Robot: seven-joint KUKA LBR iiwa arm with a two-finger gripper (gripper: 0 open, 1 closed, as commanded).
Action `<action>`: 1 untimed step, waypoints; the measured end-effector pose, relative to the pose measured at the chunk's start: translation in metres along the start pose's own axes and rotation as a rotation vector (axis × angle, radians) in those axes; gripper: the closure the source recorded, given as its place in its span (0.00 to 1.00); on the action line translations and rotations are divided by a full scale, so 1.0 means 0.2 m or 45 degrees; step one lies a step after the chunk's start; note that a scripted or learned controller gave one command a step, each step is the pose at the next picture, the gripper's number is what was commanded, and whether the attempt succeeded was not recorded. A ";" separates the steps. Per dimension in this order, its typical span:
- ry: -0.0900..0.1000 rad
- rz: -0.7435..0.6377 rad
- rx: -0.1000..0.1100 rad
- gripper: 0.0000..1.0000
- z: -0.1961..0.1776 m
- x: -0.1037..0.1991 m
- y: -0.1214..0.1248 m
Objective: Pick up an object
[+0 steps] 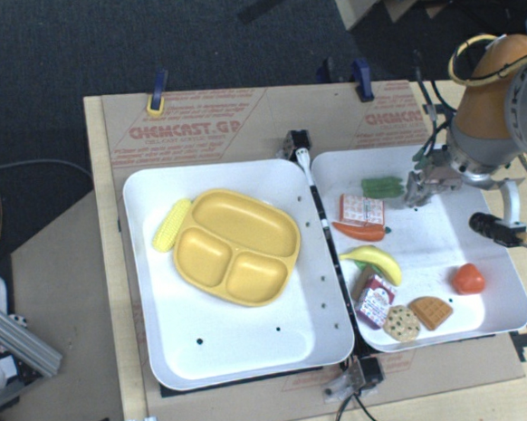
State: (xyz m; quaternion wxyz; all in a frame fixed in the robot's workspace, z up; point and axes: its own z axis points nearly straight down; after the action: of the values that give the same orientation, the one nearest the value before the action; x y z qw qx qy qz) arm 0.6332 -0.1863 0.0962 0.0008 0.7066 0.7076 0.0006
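your gripper (418, 190) is hovering beside the green block (382, 187), near the right bin's far rim (377, 152). i cannot tell how it is set. bare floor is lying toward the tomato (469, 278).

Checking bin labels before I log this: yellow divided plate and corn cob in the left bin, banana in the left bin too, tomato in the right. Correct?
One error: the banana lies in the right bin, beside the carrot, as the camera view shows. The yellow divided plate and corn cob are in the left bin, and the tomato is in the right.
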 end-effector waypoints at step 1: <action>-0.003 0.002 -0.005 1.00 -0.24 -0.04 -0.01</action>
State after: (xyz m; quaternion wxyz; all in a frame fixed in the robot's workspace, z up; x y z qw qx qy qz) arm 0.6309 -0.1937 0.1441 0.0030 0.7071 0.7071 0.0011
